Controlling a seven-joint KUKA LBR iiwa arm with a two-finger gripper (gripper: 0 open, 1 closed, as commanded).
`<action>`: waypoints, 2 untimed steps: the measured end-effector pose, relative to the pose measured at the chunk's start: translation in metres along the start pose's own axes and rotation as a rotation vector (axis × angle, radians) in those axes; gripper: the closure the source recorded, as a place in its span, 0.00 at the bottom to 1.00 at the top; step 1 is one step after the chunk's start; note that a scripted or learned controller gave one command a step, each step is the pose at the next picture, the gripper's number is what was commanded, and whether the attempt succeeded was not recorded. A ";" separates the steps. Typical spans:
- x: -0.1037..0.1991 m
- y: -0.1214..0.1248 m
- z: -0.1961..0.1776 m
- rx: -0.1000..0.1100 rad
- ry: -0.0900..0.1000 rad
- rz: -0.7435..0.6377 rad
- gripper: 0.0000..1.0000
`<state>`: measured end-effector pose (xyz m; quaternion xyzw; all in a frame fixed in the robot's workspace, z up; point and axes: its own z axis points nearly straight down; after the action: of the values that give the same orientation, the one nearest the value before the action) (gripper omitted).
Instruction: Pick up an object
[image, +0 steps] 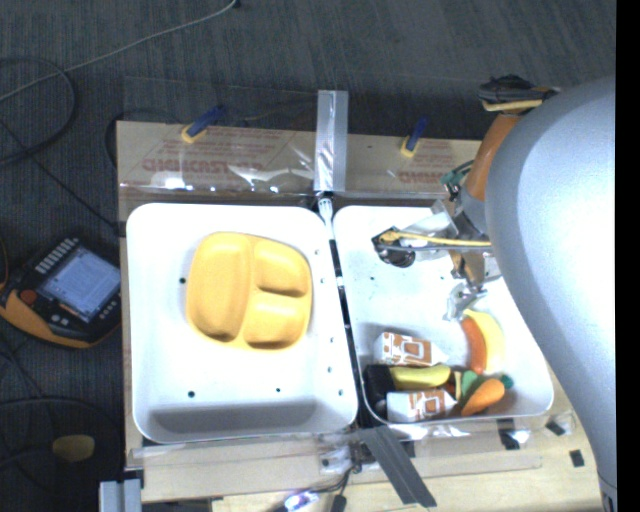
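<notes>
Arm (570, 250) reaches in over the right bin (370, 290) — gripper (468, 285) near the bin's right wall; open or closed cannot be told. Just below the gripper: orange-and-yellow curved piece (483, 338), lying on the bin floor. Front corner cluster — carrot (482, 394), yellow banana-like piece (420, 377), two small cartons (404, 349). Left bin (150, 300) holds a yellow divided tray (248, 290), lying flat.

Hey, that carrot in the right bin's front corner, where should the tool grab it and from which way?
Probably across the orange body of the carrot, coming straight down from above. It lies flat and slanted, leafy end against the bin wall, with a yellow piece crowding its other side, so side approaches look blocked.
</notes>
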<state>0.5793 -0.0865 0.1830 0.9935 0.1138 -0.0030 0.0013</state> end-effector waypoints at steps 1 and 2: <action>0.056 0.058 0.054 0.000 -0.001 0.024 0.00; 0.056 0.056 0.046 -0.002 -0.007 0.015 1.00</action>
<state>0.6462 -0.1288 0.1370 0.9943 0.1065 -0.0063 0.0027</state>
